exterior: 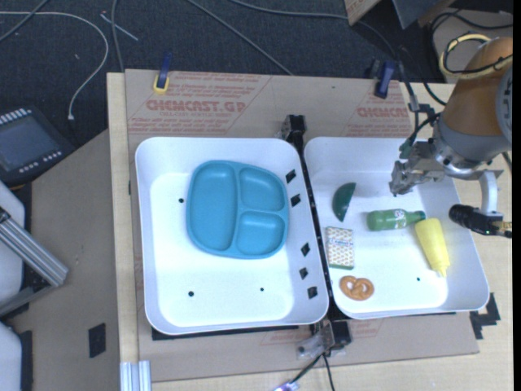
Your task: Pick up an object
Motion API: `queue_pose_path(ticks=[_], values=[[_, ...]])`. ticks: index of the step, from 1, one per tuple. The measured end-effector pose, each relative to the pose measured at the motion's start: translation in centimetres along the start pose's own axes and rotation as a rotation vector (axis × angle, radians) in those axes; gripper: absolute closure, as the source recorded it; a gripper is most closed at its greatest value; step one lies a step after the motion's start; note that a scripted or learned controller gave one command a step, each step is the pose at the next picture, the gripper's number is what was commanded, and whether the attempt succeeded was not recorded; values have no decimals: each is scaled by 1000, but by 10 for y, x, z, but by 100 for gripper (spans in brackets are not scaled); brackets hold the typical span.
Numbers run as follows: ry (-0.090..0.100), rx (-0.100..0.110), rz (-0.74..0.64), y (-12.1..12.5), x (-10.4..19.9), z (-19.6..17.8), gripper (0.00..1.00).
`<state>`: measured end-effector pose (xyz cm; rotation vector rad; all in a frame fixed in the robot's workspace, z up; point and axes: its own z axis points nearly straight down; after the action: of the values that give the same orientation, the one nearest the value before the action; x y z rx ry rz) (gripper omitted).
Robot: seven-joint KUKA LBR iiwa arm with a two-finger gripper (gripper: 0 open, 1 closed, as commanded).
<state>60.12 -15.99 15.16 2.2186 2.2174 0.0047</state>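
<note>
The right bin (464, 296) holds several small things: a dark green wedge (343, 199), a green bottle (394, 218) lying on its side, a yellow banana-like piece (433, 244), a patterned packet (339, 246) and a pretzel (356, 287). My gripper (400, 182) hangs over the bin's back part, just above and behind the green bottle. Nothing shows between its fingers, and their spread is too small to read.
The left bin (163, 275) holds a blue divided plate (238, 208). Black clips run along the divider between the bins. Blue clamps (383, 77) sit at the board's back edge. Cables and a yellow-ringed hose hang at the right, near the arm.
</note>
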Motion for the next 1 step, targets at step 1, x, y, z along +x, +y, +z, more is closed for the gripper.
queue_pose_path(ticks=[1], values=[[0, 0, 0, -8, -2, -51, 100]])
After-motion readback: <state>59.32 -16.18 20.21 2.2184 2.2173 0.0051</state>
